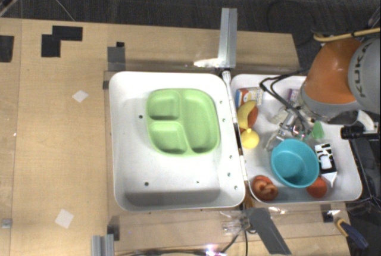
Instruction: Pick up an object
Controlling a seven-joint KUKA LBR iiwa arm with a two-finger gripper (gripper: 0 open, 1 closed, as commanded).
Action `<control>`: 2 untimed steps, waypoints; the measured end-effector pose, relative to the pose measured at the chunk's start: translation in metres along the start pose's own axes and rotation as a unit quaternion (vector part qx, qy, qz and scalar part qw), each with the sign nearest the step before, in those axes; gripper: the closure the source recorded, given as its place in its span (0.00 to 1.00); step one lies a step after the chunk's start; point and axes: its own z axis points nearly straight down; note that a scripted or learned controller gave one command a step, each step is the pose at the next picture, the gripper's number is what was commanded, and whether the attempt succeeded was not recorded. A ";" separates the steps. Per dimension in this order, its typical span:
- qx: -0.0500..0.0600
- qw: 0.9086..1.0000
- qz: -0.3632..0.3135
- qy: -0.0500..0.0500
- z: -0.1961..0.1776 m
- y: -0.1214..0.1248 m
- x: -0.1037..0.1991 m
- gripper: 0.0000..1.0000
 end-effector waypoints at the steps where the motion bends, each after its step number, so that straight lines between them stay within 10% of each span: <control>1: -0.002 0.999 0.050 -0.002 0.006 -0.003 -0.008 0.00; 2: -0.001 0.998 0.062 -0.004 0.005 0.012 0.012 0.00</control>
